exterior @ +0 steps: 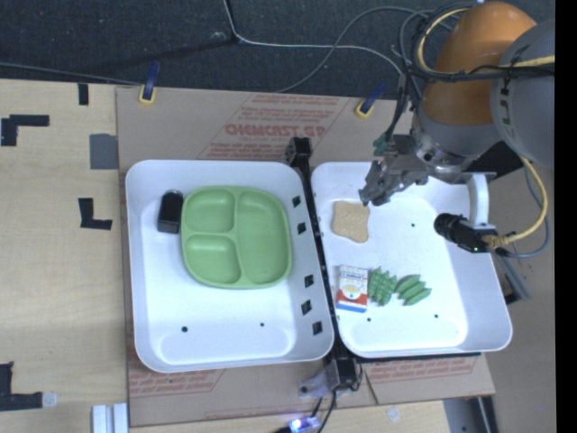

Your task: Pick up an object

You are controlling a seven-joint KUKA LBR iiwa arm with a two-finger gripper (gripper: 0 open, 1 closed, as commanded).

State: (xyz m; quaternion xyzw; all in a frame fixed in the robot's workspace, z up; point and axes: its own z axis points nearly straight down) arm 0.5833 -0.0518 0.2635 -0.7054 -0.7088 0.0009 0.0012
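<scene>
Right bin (469, 327) holds three things: one bread slice (351, 221), one small carton (352, 289), one pea-pod bunch (398, 288). Left bin (149, 323): one green divided plate (237, 236), one black block (169, 212). Hand (377, 194) hovers just above the bread; grip state unclear.

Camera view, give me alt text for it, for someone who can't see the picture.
A grey and orange robot arm's gripper hovers just above a slice of bread in the right bin, which also holds a small carton and green pea pods. The left bin holds a green divided plate and a small black object.
</scene>
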